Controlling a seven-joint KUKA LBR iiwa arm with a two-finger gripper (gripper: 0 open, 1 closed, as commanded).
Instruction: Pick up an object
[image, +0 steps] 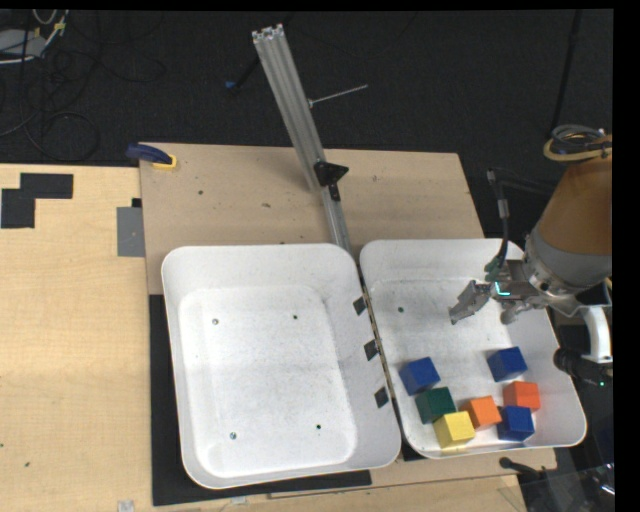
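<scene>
**Reaching over the right bin, nothing taken yet**

Hovering above the far part of the right bin, the hand has its two fingers spread apart, with nothing between them. The blocks lie nearer, in the near part of this bin: a blue block, a green block, a yellow block, an orange block, a second blue block, a red-orange block and a third blue block. The left bin stands just beside, on the worktop. I judge this as the approach step. Next, the hand should come toward the near side, stop over one block standing apart, such as the second blue block, descend around it and close.
</scene>
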